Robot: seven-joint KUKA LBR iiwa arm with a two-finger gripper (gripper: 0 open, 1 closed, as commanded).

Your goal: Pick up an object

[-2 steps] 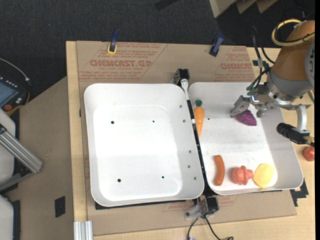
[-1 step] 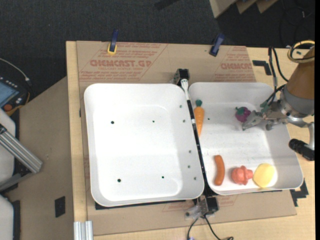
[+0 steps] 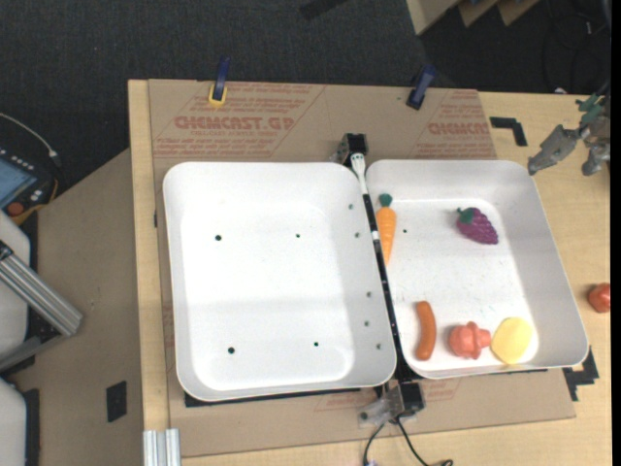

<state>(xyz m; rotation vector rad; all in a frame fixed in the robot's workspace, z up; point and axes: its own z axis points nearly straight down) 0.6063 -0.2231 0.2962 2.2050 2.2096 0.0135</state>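
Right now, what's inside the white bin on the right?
The right bin holds five toys: a carrot by its left wall, purple grapes, an orange sausage, a red toy and a yellow lemon. Nothing covers them.

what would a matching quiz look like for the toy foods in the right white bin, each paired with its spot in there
Things:
1. orange toy carrot with green top
2. purple toy grape bunch
3. yellow toy lemon
4. orange-red toy sausage

Places:
A. near right corner
B. far half, right of the centre
C. along the left wall, far half
D. near edge, left of the pink toy

Pairs: 1-C, 2-B, 3-A, 4-D
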